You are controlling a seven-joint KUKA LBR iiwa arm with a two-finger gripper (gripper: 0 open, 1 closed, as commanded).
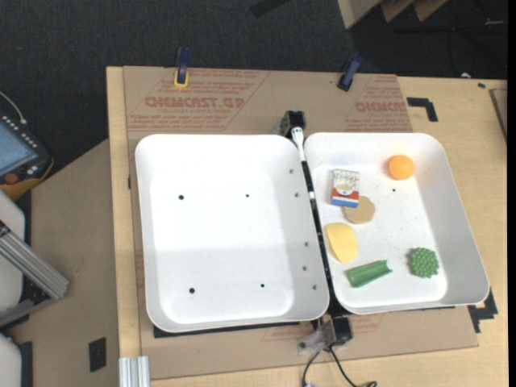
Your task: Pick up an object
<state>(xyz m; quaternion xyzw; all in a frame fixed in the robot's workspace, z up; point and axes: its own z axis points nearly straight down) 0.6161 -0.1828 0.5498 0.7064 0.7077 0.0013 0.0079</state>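
1. Brown cardboard sheeting, clamped at its far edge, covers the bench beneath two shallow white plastic bins.
2. All pickable toys lie in the right bin: a smooth orange ball, a printed carton touching a tan disc, a glossy yellow lump, a green pod, a knobbly green broccoli.
3. Spread well apart, most give fingers room.
4. The left bin shows bare dotted floor.

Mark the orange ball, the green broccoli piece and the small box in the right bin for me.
orange ball (401, 167): camera view, centre of the ball.
green broccoli piece (423, 262): camera view, middle of its bumpy top.
small box (345, 188): camera view, centre of its printed face.
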